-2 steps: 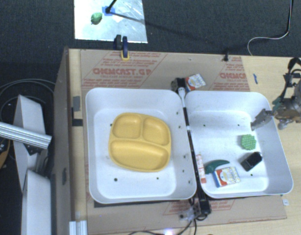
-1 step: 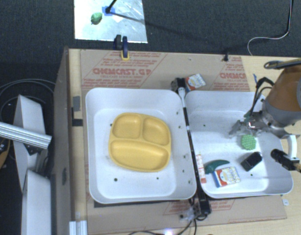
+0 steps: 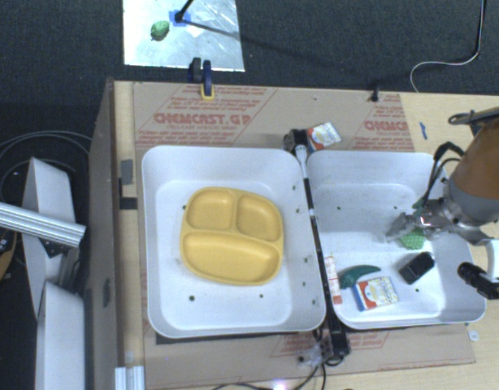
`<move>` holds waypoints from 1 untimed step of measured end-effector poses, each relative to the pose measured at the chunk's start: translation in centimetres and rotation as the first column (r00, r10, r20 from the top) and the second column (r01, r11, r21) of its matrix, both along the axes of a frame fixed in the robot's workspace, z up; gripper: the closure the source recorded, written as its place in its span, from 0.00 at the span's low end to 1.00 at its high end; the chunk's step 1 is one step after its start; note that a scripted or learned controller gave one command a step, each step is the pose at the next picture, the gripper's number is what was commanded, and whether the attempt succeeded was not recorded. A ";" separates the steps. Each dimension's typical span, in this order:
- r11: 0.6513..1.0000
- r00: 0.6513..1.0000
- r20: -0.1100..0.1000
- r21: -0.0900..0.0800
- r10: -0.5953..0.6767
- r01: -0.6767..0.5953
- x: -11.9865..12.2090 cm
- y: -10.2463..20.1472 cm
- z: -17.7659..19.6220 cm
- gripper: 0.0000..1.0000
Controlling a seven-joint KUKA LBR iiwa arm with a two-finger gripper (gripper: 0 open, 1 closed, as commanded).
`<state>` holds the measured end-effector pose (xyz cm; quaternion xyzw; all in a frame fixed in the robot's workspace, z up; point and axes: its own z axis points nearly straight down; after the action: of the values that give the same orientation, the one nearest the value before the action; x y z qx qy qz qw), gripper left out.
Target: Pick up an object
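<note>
**A:** Camera view puts your gripper [image 3: 410, 224] low over the right-hand bin [image 3: 355, 187], reaching in from the right. You won't get a read on how it is set from this angle; I cannot tell.

**B:** What's nearest to it?

**A:** A small green object [image 3: 412, 239], touching or all but touching the tip, just below it in the picture. Whether it is actually caught, you can't say from here. A little further out, down and to the right of the tool, lies a black block [image 3: 416, 266]. Well off to the tool's lower left you have a dark green curved piece [image 3: 357, 275] and, beside it, a small printed card [image 3: 375, 292].

**B:** How will the green one handle?

**A:** My guess is light and a bit knobbly, possibly soft, so it may roll or squirt sideways if you pinch off-centre. Take it across its middle, straight down. The card looks flat and thin; you'd struggle to get under it. The block seems stiff, an easier second choice.

**B:** And the other bin?

**A:** Far left of the tool, holding a yellow divided tray [image 3: 232, 236].
</note>
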<state>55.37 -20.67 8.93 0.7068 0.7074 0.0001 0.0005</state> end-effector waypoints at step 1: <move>1.000 1.000 0.003 -0.001 0.001 -0.001 0.1 0.0 1.1 1.00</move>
<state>55.47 -20.67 10.00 0.7065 0.7077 0.0008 0.0017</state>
